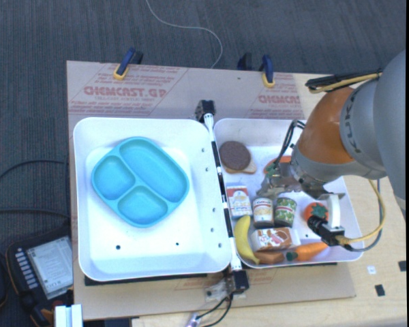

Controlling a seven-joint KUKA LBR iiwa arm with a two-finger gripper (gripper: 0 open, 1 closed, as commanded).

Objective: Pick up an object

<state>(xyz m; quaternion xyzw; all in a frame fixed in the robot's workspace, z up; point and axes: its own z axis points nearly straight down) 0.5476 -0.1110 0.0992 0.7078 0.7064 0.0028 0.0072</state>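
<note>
The right bin (347, 251) holds several toy foods. A brown round cookie (236, 156) lies at its back left. A small red and white carton (239, 201), a tan-lidded jar (262, 210) and a green jar (285, 210) stand in a row. A banana (243, 240), a red box (271, 238) and a carrot (307, 251) line the front. My gripper (277, 178) is low in the bin, just behind the two jars, largely hidden under the orange wrist band (327, 135). An orange item (283, 161) peeks out beside it.
The left bin (95, 251) holds a blue divided plate (140, 180). A black clamp (206, 109) sits at the back of the ridge between the bins. A green and orange piece (317, 211) lies at the right bin's right side, by a cable.
</note>
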